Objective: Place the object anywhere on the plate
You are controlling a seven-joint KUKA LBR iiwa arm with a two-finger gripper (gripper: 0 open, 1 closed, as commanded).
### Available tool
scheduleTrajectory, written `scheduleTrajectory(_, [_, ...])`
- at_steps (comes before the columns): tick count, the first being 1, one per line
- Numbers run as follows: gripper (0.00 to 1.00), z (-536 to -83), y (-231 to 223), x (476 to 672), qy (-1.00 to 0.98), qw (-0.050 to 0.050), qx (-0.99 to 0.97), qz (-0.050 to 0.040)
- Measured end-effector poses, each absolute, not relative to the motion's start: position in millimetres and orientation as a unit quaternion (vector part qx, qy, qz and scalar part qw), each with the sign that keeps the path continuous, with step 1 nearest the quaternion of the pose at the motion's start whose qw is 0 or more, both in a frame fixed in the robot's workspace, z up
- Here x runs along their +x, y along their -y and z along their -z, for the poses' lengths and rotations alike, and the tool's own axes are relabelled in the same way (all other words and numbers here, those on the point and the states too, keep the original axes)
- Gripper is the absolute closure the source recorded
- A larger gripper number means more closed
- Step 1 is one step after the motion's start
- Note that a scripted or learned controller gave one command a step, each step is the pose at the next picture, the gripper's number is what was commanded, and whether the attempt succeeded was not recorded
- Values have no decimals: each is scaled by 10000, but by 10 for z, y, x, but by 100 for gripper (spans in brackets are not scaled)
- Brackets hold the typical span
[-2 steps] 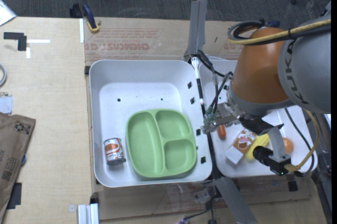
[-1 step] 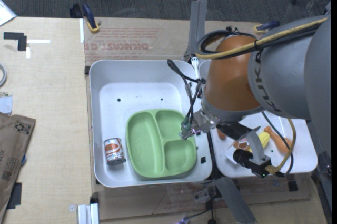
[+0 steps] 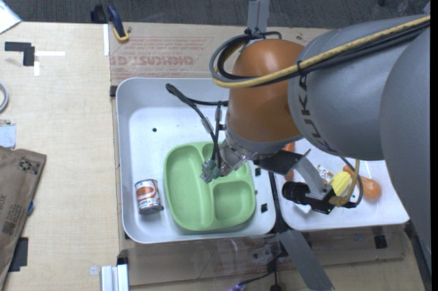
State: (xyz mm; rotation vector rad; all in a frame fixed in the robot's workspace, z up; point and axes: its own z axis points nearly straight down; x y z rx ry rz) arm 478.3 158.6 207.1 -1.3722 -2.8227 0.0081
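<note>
Under the arm [image 3: 328, 98], the hand [image 3: 213, 170] hangs low over the green plate [image 3: 188, 204], above the ridge that splits the plate into compartments. How far it is open cannot be made out, nor whether anything is in it; its tip is small and dark against the green.

Left of the hand and nearer the camera, a small can [image 3: 148, 196] lies on the floor of the left bin [image 3: 137, 125], just beside the plate's left rim and not on it.

Right of the hand, in the right bin [image 3: 383, 211], a yellow object [image 3: 340, 182] and an orange one [image 3: 370, 190] lie near each other, partly covered by a black fitting [image 3: 304, 195].

Beyond the hand, past the bin's far wall, a brown cardboard sheet [image 3: 164, 50] lies on the surface [image 3: 55, 98], with a blue-and-yellow clamp [image 3: 118, 27] at its left corner.
</note>
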Motion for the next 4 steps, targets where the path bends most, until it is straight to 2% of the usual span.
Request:
scheduleTrajectory(1, [100,-1221,-1598,4774,9195,25,-3931,-25])
scheduleTrajectory(2, [100,-1889,-816,4790,9295,14,-3687,-15])
scheduleTrajectory(3, [100,-1869,-1512,4785,9565,14,-2916,-16])
scheduleTrajectory(4, [100,-1290,-2003,4870,9687,23,-2481,-21])
